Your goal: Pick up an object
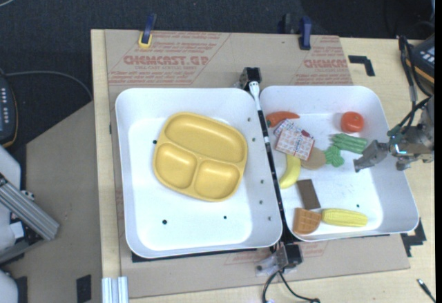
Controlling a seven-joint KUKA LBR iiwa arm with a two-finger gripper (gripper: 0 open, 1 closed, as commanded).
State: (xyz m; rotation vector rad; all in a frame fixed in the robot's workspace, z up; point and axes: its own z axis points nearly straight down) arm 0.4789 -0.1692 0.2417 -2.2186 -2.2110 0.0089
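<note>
White plastic forms both shallow bins on the table (pixel 207 53). Left bin (pixel 138 226) holds a yellow divided tray (pixel 199 156), lying slightly toward the bin's far half, with three compartments facing up. Right bin (pixel 394 205) holds the loose items. A red-orange piece (pixel 282 117) lies near the far left corner of that bin, and a red round item (pixel 352 121) sits near its far right side. Just below the red-orange piece rests a white printed packet (pixel 293 139), tilted, overlapping a tan disc (pixel 314 159) at its lower right. A banana (pixel 291 172) lies against the bin's left wall, below the packet. A green toy (pixel 347 148) sits right of centre, near the tan disc. A brown block (pixel 308 193) lies below the banana; nearer the front edge sit an orange-brown wedge (pixel 306 221) and, touching it on the right, a corn cob (pixel 344 217). The gripper (pixel 369 157) is over the right side of the right bin, just beside the green toy, with nothing visibly held. Whether the fingers are spread or pressed together cannot be told from this view. Two clamps, one yellow (pixel 146 35) and one blue (pixel 304 31), grip the table's far edge.
</note>
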